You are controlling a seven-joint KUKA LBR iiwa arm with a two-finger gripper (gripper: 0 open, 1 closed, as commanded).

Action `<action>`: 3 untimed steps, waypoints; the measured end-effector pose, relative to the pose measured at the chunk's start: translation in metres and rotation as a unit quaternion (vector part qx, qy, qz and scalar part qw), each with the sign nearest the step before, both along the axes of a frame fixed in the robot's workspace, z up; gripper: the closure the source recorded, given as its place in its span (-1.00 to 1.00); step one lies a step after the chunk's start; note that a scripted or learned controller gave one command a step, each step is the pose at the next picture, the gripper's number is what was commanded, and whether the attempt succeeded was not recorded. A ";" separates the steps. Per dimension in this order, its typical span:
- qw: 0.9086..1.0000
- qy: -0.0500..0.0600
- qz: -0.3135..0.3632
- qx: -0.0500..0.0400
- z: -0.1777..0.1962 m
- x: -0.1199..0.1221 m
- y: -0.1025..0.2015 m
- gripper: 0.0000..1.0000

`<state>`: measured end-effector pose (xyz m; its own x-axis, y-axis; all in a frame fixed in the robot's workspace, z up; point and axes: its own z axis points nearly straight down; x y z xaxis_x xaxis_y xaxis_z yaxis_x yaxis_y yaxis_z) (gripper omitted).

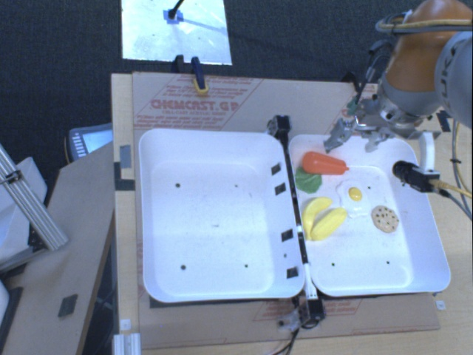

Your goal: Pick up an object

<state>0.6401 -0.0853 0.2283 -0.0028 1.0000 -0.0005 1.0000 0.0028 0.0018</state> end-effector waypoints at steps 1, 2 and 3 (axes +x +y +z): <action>1.000 -0.002 0.003 0.001 0.016 0.031 0.038 -1.00; 1.000 0.000 0.005 0.002 0.019 0.029 0.130 -1.00; 1.000 0.000 0.004 0.002 0.003 0.028 0.200 -1.00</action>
<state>0.6683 0.1146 0.2313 -0.0109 0.9999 0.0027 0.9999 0.0109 0.0022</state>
